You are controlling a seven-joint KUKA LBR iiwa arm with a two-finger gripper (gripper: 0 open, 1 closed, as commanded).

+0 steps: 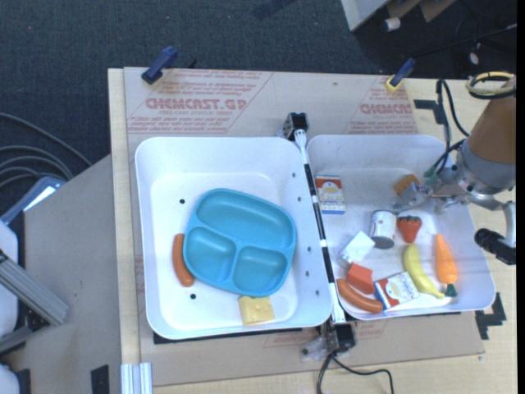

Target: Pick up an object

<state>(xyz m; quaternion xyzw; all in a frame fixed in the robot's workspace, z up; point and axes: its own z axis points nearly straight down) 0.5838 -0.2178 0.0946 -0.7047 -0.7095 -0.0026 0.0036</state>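
Nearest, a hotdog [358, 295] and banana [419, 271] crowd the right bin [361, 150]. Beyond, the claw [420, 198] hangs just above the strawberry [408, 227], grip unreadable; the close can [381, 227] could get knocked.

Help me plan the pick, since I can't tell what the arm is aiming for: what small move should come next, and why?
Probably a short descent onto the strawberry. The gripper sits in the right bin just above it in the view, and the strawberry lies apart from the can and the carrot.
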